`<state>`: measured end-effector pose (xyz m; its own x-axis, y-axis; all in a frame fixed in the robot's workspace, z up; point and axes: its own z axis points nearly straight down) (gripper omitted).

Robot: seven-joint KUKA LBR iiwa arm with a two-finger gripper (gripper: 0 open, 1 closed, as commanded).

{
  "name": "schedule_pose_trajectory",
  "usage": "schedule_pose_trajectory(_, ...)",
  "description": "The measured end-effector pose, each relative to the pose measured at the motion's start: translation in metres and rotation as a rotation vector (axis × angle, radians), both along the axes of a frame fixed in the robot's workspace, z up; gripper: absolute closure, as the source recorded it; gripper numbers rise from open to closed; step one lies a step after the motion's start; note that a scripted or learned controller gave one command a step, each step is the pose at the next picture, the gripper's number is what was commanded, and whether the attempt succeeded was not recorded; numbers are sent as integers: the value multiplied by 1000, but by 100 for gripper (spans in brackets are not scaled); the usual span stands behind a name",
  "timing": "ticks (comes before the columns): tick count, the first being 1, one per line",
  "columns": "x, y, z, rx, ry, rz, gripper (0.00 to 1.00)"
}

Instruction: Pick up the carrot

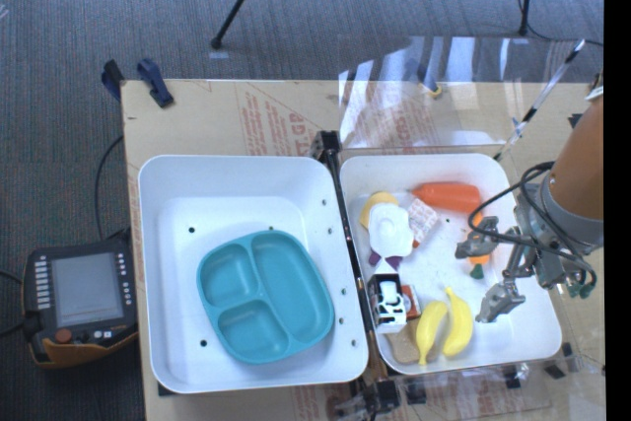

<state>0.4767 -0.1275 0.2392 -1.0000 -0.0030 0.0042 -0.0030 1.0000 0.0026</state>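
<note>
- Looking down at a slant on the worktop (227, 113), we have two white bins side by side, the left bin (158, 212) and the right bin (527, 330), with the arm reaching in from the right
- Carrot (449, 195) lies on its side near the far wall of the right bin, orange and plain to see, nothing on top of it, so it looks open to a grasp from above
- Tool (488, 271) hangs over the right half of that bin, nearer to us than the carrot and apart from it; two fingers show spread with a gap between them and nothing in that gap, so it reads as open and empty
- Crowding the bin: a pair of bananas (444, 325) near the front wall, a white and yellow fried-egg toy (386, 224) left of the carrot, a small black and white piece (388, 301) by the divider
- Teal divided plate (264, 296) sits alone in the left bin, likely just a place for things
- My read: the pick has not begun; the tool needs to travel toward the far wall and line up across the carrot
</note>
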Motion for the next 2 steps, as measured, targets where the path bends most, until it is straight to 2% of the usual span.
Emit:
schedule_pose_trajectory(1, 49, -37, -91, -2, 4, -391, 0)
schedule_pose_trajectory(2, 87, -53, -155, -2, 2, -379, 0)
